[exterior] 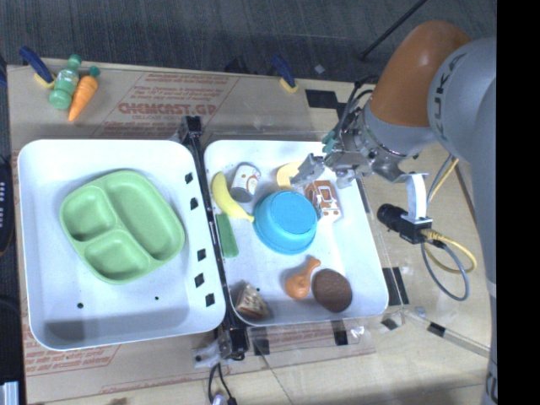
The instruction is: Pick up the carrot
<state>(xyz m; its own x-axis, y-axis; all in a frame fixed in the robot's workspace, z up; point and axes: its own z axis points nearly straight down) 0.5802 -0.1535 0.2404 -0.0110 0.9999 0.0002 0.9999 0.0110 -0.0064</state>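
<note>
Red print reading "CHEMCAST GP" (166, 108) runs across the brown sheet on the desk (253, 87). The tool (325, 165) hangs over the right bin's (367, 251) upper edge; I cannot tell its spread. The carrot (83, 94) lies upper left, outside both bins.

The grey arm (472, 91) enters from the right with its orange band (418, 70) uppermost, wrist bent down and leftward, carrying the hand (314, 169) low at the upper right of its reach, pointing left
</note>
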